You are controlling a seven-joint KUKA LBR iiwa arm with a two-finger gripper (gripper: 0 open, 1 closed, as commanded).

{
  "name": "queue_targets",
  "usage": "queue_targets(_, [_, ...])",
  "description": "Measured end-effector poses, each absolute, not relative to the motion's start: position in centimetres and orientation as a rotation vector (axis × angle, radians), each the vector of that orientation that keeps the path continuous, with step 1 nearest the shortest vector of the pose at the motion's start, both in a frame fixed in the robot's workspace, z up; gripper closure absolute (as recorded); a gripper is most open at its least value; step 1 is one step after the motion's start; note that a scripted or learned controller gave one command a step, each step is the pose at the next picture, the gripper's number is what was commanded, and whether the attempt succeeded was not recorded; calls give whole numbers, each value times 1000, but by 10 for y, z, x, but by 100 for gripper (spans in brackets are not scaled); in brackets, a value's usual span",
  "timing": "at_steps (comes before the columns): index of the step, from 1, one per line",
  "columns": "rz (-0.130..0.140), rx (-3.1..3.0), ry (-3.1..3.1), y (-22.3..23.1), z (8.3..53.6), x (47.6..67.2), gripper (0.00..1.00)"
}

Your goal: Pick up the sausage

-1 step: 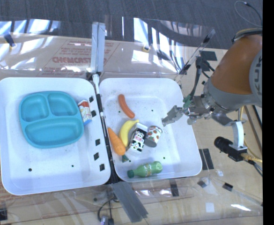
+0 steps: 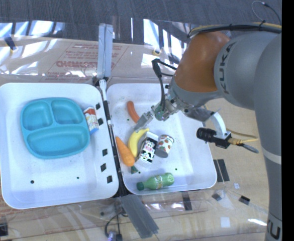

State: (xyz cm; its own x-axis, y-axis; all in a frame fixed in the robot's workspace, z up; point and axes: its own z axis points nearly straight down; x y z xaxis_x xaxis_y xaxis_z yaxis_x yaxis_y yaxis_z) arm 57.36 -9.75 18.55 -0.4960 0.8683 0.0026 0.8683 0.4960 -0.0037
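From my remote view, the gripper (image 2: pixel 148 118) hangs over the right bin (image 2: pixel 199 177), its fingers slightly apart and nothing between them; the lower fingertip is just beside the sausage's near end, and I can't tell if it touches. The sausage (image 2: pixel 132 111) lies up and left of the banana (image 2: pixel 137 140), its long axis running from upper left to lower right. Red reversed print shows through the clear sheet (image 2: pixel 76 59) beyond the bins, unreadable to me.
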Motion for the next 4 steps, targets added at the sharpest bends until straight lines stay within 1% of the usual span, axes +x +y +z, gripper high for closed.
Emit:
queue_targets(1, [1, -1449, -2787, -145, 92, 639, 0])
queue_targets(2, [2, -1406, -2807, -101, 92, 632, 0])
queue_targets(3, [2, -1401, -2810, -102, 102, 633, 100])
queue_targets(4, [0, -1160, -2921, -39, 260, 636, 100])
